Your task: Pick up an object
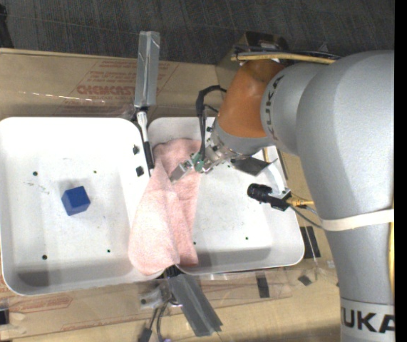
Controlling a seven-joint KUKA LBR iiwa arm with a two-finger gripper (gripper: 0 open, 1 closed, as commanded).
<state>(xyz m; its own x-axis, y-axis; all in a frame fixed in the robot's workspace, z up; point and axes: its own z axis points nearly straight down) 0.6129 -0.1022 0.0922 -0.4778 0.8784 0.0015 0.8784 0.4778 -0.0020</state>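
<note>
The gripper (192,166) is low over the upper end of the pink cloth (166,212), at or touching its folds, but whether it is open, closed or gripping fabric cannot be told from this slanted view. The cloth lies draped over the divider between the two white bins (18,191), its long axis running from the gripper down toward the near rim, so the nearest graspable material is judged to be directly under the tool. A blue cube (75,199) sits well apart from the cloth in the left bin, with open floor around it, while the right bin wall crowds the arm (331,134).
</note>
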